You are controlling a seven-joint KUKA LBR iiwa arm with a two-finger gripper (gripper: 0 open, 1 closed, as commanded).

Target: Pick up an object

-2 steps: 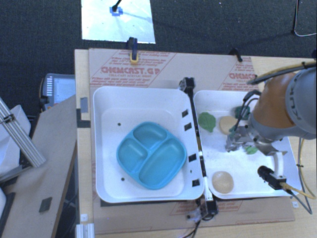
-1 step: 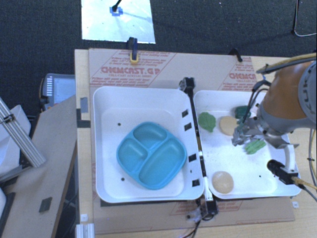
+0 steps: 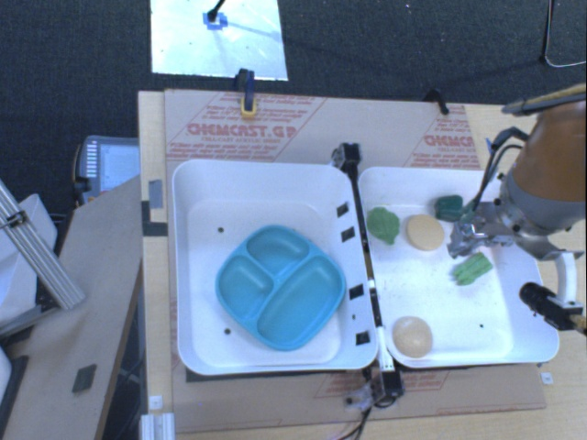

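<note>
Scanning left to right: left bin (image 3: 197, 246) holds a blue divided plate (image 3: 280, 285), tilted diamond-wise. Right bin (image 3: 514, 337) has a green lump (image 3: 383, 225) near the divider, a tan round piece (image 3: 425, 233) just beside it, another tan round piece (image 3: 413, 336) at the near corner, a dark green piece (image 3: 448, 206) toward the far wall, and a light green piece (image 3: 472, 269) to the right of centre. Pincer (image 3: 466, 239) hovers between the dark green piece and the light green piece; cannot tell from this slant how it is set, and nothing is visibly held. Likely target is the light green piece, lying just below and slightly right of the pincer, long axis running diagonal, lower-left to upper-right. Arm (image 3: 550, 177) comes in from the right. Table (image 3: 303, 122) is covered with printed cardboard, clamped at the far edge; dark carpet floor (image 3: 73, 44) beyond, with a pale sheet (image 3: 218, 26) on it.
</note>
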